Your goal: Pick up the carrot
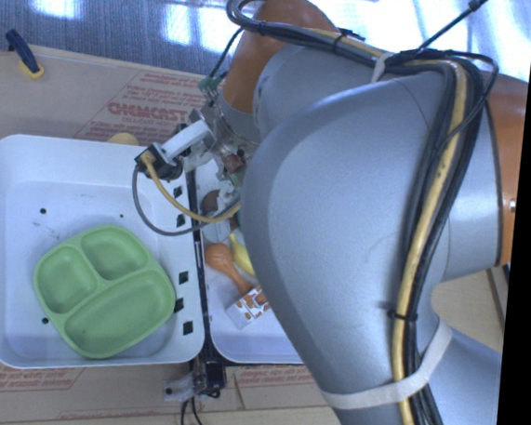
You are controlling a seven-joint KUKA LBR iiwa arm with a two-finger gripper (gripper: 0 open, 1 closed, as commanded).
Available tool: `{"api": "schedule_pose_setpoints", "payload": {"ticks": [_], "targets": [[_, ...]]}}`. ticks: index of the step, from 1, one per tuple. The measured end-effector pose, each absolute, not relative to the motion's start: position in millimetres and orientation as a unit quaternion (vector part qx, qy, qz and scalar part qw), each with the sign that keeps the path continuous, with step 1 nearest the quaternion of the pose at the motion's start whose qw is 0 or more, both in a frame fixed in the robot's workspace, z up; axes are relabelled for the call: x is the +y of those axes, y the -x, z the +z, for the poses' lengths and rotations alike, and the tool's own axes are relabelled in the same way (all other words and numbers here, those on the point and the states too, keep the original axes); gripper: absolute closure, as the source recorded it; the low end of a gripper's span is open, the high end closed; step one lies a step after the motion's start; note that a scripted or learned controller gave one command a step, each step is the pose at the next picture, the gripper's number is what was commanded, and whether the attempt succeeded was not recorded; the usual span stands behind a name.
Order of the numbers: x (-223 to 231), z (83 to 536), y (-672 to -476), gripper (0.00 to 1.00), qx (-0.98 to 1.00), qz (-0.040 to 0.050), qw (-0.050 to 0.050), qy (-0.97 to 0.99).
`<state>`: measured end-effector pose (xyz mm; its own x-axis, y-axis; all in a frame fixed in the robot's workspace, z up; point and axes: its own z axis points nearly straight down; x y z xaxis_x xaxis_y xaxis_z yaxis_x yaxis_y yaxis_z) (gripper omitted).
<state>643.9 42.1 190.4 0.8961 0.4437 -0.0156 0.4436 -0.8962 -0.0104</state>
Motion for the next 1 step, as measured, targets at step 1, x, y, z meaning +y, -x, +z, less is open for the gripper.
{"api": "schedule_pose_setpoints", "payload": {"ticks": [1], "targets": [[61.6,230.5,-587.7,0.00,-0.107,0.0051,0.002,0.994]]}}
